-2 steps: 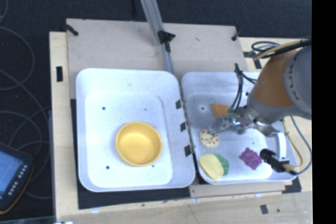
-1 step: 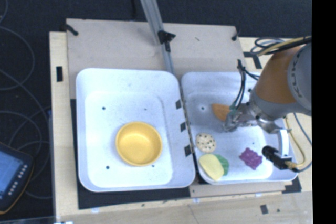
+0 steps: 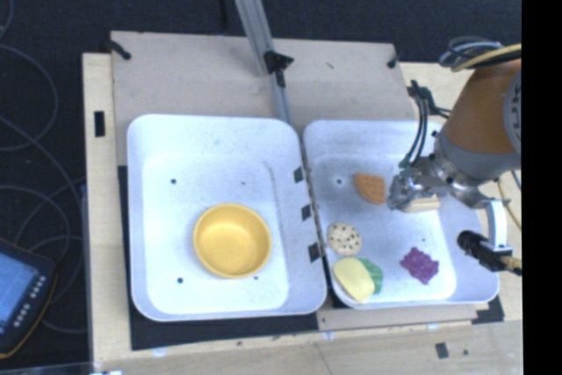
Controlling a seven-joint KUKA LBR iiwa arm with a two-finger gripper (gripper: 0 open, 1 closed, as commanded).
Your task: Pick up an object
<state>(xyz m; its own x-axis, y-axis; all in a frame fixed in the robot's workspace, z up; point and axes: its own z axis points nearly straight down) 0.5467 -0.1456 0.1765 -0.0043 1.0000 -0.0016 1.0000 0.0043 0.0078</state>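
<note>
Two shallow white bins are seen side by side on the bench, the left bin [image 3: 158, 145] and the right bin [image 3: 351, 140], their inner walls touching along the middle. The grey arm [image 3: 479, 123] with its orange band is seen coming in from the right, over the far right part of the right bin. A yellow bowl [image 3: 232, 240] is set upright on the floor of the left bin, towards its near side.

The gripper [image 3: 413, 196] is lowered into the right bin near its middle, and a pale tan block [image 3: 423, 205] is seen just under it, touching or nearly touching it. Whether the jaws are open or closed cannot be told from this view, nor whether the block is held.

An orange-brown piece [image 3: 371, 187] is found just beside the gripper, on its left. A yellow and green item [image 3: 357, 278] is lodged in the near left corner of the right bin. A purple bunch of grapes [image 3: 420, 264] lies near the front wall, well apart from it. A speckled round cookie [image 3: 343, 236] is placed just above the yellow and green item.
</note>
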